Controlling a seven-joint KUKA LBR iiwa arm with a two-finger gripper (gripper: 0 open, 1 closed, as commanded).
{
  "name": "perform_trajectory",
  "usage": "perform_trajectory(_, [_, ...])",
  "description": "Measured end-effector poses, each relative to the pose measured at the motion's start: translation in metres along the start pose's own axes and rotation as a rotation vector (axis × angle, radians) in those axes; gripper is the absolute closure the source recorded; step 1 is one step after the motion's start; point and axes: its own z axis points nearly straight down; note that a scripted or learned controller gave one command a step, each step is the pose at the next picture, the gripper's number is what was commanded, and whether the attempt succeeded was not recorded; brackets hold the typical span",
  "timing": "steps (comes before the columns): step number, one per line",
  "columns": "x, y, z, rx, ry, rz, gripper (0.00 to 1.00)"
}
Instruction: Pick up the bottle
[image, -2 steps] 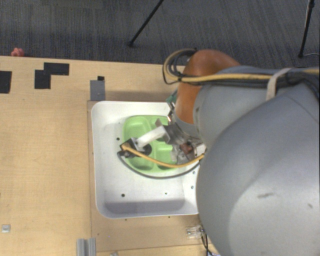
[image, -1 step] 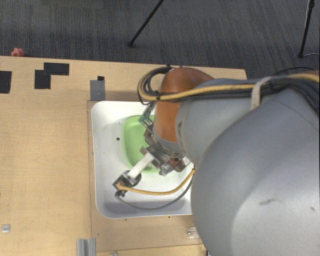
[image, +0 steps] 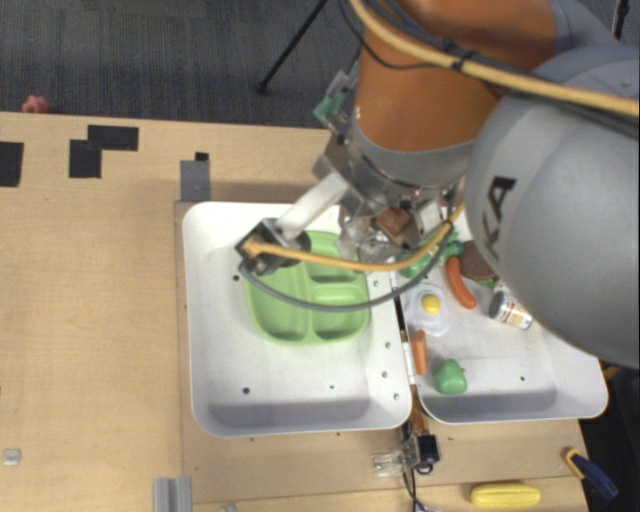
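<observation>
While the arm (image: 470, 130) loomed over both bins, its gripper (image: 375, 238) hung low above the seam, by the green tray (image: 300, 310) in the left bin (image: 215, 330); its grip couldn't be told. Right bin (image: 520, 395): the bottle (image: 510, 315) lay on its side, half under the arm, well clear of a green toy (image: 450, 377).

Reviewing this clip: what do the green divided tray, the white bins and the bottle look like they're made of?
Green tray: likely moulded plastic, slightly translucent, with rounded compartment walls and a soft sheen.
White bins: probably thin formed plastic or coated metal, smooth and matte, with rounded corners and small holes in the floor.
Bottle: mostly hidden by the arm; a pale body with an orange-printed label shows, so plastic is only a guess.
</observation>
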Motion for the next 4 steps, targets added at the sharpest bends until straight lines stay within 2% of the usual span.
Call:
perform_trajectory(1, [0.012,-0.017,-0.002,0.000,-0.002,0.095,1.00])
perform_trajectory(2, [-0.023,0.031,-0.072,-0.001,-0.001,0.331,1.00])
perform_trajectory(3, [-0.003,0.004,0.094,0.002,0.000,0.442,1.00])
perform_trajectory(4, [0.004,-0.003,0.136,0.005,0.004,0.386,1.00])
